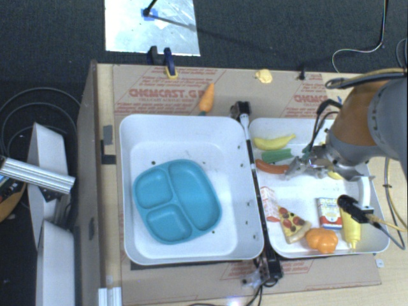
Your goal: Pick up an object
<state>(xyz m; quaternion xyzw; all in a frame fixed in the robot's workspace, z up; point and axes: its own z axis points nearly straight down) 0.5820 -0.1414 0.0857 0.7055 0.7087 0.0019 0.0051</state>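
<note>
1. Two white bins sit side by side on the bench; the left bin [137, 171] holds a blue divided plate [176, 199], and the right bin [376, 234] holds the loose toy food the task draws on.
2. Taking the right bin as the landmark: along its far wall lie a banana [274, 141], a green piece [276, 154] and a red-orange piece [273, 166], packed close together.
3. At its near wall rest a pizza slice [292, 224], an orange pepper [320, 240], a small carton [329, 212] and a yellow bottle [350, 227].
4. The gripper [301, 168] hangs low over the bin's middle, just right of the red-orange piece. That is probably its target, since the tool points that way.
5. How far apart the tool's tips stand is impossible to tell, because the metal blurs together. Nothing shows between them.
6. An orange carrot [206, 98] and a yellow scrap [264, 76] lie outside the bin, beyond its far wall, likely out of play.
</note>
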